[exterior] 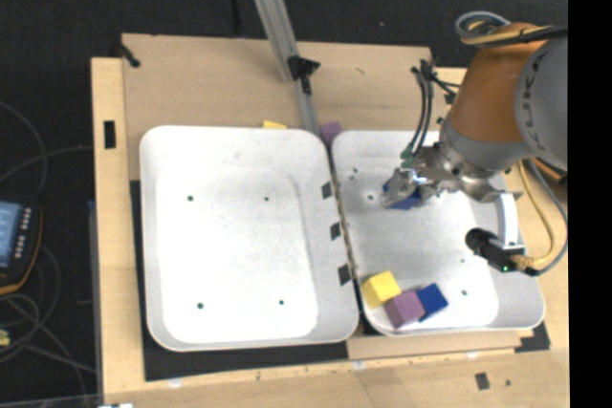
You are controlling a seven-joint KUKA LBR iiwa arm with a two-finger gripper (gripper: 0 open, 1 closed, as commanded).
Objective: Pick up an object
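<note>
The arm [497,100] reached in from the right over the right bin [478,311], its gripper [406,189] low above the bin's upper left part. A small blue thing [405,200] showed at the gripper's tip, but whether the fingers were spread or pinching it could not be told.

Three blocks sat clustered at the right bin's near edge: a yellow block [381,287] nearest the divider, a purple block [406,306] touching it, and a blue block [431,299] touching the purple one on its right. The row ran slightly aslant to the near rim, the purple block just beside that rim. They looked roughly cubic, with no clear long axis. The middle of the bin floor between them and the gripper lay open.

The left bin [229,234] held only a few dark specks on its floor. A small yellow piece [274,124] and a purple piece [331,131] lay on the worktop [210,81] just beyond the bins' far rims. A metal pole [273,5] slanted down toward the gap between the bins. The worktop was tan board; around it the floor was dark, with cables and a handheld device [17,244] at left.
</note>
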